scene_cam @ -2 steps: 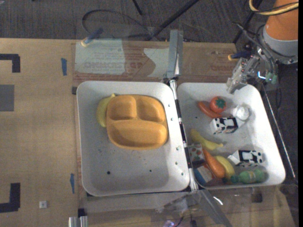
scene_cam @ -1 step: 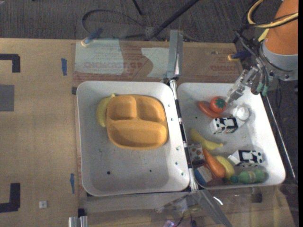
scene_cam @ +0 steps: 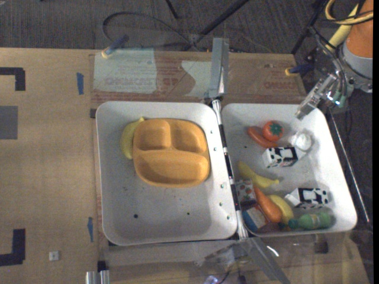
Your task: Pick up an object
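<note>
Camera view, from above: two shallow white bins sit side by side. The left bin (scene_cam: 118, 218) holds an orange divided plate (scene_cam: 170, 151) with a yellow banana (scene_cam: 127, 139) tucked against its left edge. The right bin (scene_cam: 340, 176) holds toy food: a tomato (scene_cam: 273, 129), a carrot (scene_cam: 268, 206), a second banana (scene_cam: 257, 176), two cow-patterned cartons (scene_cam: 280, 156) and a green bottle (scene_cam: 314, 220). The gripper (scene_cam: 320, 97) hangs over the right bin's far right corner, nothing in its grasp; how far open it is cannot be told. The nearest carton looks light, stiff and flat-sided, likely easiest to pinch across its short sides.
</note>
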Robot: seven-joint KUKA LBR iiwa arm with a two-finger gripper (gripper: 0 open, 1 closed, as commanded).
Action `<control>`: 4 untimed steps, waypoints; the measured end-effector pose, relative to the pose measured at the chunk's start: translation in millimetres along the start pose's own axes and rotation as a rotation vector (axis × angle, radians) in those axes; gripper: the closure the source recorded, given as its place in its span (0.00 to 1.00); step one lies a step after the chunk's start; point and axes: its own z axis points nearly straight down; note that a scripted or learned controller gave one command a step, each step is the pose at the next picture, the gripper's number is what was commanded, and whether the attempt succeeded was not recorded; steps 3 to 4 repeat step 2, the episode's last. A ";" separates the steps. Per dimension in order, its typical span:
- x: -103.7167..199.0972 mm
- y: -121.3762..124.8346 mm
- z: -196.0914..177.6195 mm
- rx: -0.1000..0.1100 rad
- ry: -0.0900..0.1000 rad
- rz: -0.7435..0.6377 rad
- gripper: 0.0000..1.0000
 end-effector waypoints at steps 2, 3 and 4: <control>61.7 -42.3 -17.1 -0.001 0.000 -0.514 1.00; 61.7 -42.3 -17.1 -0.001 0.000 -0.514 1.00; 61.7 -42.3 -17.1 -0.001 0.000 -0.514 1.00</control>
